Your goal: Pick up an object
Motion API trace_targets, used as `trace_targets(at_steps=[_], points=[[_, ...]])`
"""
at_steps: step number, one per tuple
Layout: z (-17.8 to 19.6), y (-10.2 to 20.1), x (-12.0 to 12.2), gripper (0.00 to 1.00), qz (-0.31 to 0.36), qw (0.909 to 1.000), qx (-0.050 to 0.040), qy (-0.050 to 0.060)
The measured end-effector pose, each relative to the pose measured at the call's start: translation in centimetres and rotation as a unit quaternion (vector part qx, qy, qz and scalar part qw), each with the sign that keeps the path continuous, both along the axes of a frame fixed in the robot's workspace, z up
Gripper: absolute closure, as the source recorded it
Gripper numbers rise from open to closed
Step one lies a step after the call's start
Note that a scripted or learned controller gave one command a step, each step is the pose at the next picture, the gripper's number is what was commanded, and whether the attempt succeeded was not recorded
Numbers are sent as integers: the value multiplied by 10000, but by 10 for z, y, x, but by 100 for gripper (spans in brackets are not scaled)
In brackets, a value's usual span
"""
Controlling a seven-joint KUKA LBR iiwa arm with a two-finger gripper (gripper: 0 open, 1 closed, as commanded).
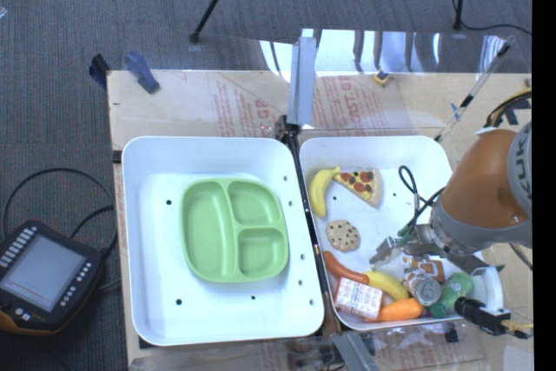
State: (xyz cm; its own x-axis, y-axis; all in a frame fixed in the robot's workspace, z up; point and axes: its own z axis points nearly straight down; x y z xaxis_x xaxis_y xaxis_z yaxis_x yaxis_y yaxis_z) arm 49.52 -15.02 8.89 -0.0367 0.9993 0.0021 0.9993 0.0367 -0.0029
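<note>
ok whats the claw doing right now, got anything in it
claw: low over the heap of toy food at the near right of the right bin; cannot be told whether it is open, closed or holding anything.

Your arm [486, 191] reaches in from the right, orange band uppermost, wrist bent down. Its tool [401, 249] hangs low, angled toward the left, at the arm's end.
</note>
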Motion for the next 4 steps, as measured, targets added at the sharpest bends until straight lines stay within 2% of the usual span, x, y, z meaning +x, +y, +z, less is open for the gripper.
trace_targets(at_steps=[1, 2, 3, 4], points=[[39, 33, 71, 0, -83, 10000, -2, 0], [39, 33, 71, 0, -87, 10000, -1, 1], [3, 46, 146, 0, 240, 9997, -8, -56], [1, -9, 150, 0, 193, 9998, -13, -24]])
